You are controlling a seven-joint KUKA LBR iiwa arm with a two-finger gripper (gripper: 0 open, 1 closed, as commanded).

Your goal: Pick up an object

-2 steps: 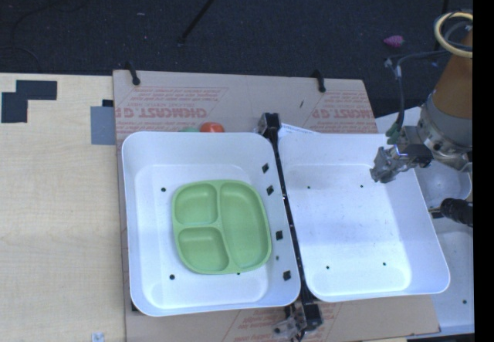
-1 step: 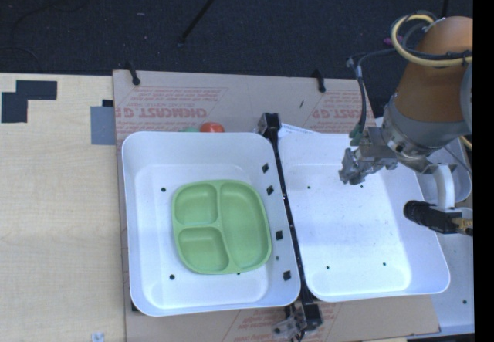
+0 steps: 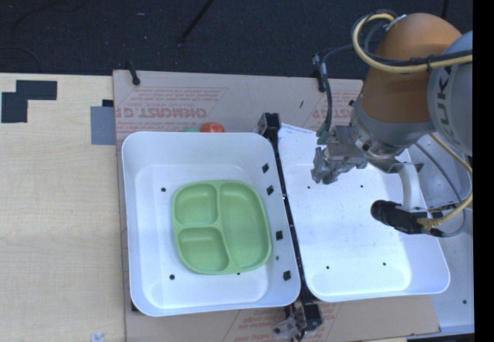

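Above the right bin (image 3: 370, 271), we hover our gripper (image 3: 326, 172); its grasp we cannot tell; green divided plate (image 3: 221, 226) waits left.

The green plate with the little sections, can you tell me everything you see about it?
The pale green divided plastic plate has rounded corners and three hollows: two side by side in its upper half and one at its lower left. It looks smooth and clean. It lies flat, right way up and turned a little askew, on the floor of the left shallow white bin, touching nothing else. The pincer hangs over the other bin.
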